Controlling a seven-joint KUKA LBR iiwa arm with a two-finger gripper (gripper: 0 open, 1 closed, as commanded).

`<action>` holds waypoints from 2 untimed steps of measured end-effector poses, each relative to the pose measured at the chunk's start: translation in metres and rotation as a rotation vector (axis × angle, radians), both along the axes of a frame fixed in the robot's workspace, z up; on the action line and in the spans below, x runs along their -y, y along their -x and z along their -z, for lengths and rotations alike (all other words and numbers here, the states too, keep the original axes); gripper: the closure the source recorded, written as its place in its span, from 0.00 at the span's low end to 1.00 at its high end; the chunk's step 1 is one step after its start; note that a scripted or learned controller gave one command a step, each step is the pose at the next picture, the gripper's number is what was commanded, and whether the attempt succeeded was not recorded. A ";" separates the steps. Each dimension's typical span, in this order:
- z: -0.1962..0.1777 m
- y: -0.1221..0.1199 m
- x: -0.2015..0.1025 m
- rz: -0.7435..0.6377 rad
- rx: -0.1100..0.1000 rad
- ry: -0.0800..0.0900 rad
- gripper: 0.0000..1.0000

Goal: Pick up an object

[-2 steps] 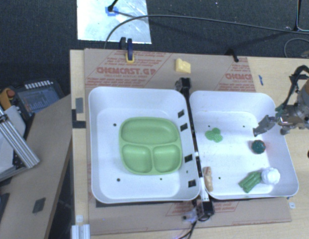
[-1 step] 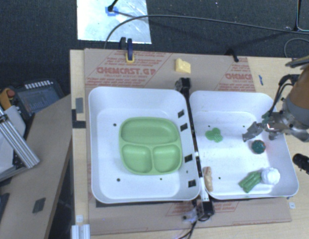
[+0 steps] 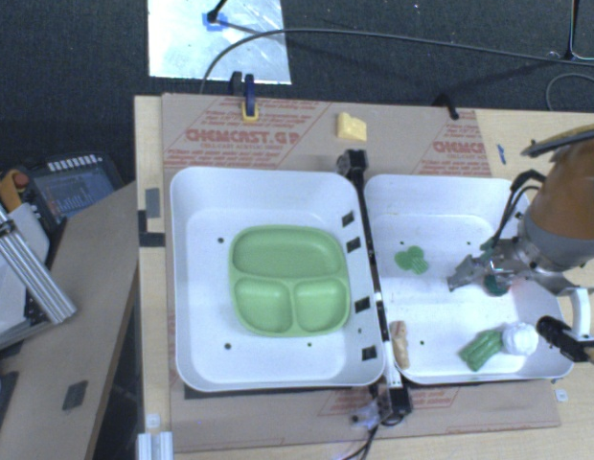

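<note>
Two white bins sit side by side on the worktop (image 3: 153, 257). The left bin (image 3: 196, 204) holds one pale green divided tray (image 3: 287, 278). The right bin (image 3: 441, 199) holds three loose things: one small green leafy piece (image 3: 410, 259) near its centre, one green bottle with a white cap (image 3: 496, 345) lying tilted at about five o'clock, and one tan stick-like piece (image 3: 399, 343) against the wall at seven o'clock. One yellow block (image 3: 352, 126) lies on the cardboard at twelve o'clock, outside both bins. The gripper (image 3: 481, 274) is low in the right bin at three o'clock, just beside something dark green; whether it is clenched or released I cannot tell
</note>
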State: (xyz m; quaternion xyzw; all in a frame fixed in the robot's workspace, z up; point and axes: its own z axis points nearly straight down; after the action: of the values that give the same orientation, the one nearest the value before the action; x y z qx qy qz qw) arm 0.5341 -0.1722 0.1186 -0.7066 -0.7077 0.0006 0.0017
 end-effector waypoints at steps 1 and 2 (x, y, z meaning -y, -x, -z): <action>0.036 0.000 -0.001 0.000 0.002 0.000 0.00; 0.023 -0.001 0.000 0.001 0.006 0.003 1.00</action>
State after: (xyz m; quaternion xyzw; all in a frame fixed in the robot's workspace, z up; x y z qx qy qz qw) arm 0.5356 -0.1724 0.0953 -0.7068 -0.7074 -0.0007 -0.0016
